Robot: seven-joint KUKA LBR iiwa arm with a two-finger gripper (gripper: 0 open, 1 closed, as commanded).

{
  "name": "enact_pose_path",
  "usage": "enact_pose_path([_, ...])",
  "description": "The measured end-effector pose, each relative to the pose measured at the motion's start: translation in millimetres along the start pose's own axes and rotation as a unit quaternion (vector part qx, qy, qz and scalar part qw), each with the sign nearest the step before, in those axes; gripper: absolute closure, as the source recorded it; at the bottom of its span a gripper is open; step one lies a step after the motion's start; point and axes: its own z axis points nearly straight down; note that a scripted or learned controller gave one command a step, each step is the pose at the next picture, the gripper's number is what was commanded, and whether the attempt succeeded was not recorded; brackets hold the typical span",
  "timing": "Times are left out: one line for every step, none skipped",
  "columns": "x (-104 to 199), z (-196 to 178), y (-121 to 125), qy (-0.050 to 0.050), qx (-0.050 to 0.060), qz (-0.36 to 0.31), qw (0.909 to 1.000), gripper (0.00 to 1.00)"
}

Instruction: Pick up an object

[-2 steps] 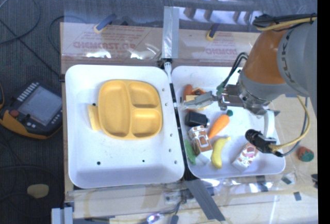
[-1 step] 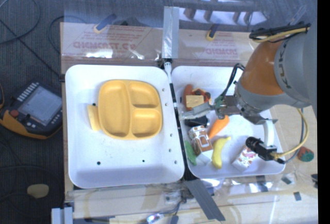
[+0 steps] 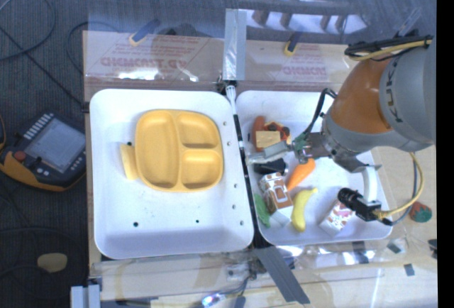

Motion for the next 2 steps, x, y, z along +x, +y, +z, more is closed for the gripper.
enact_pose_path([14.1,16.9,-15.9,0.0,-0.008,0.075,0.9971,0.0])
enact_pose_path([3.3,18.2,12.3,0.004,-0.009,-0.06,0.9982,0.0])
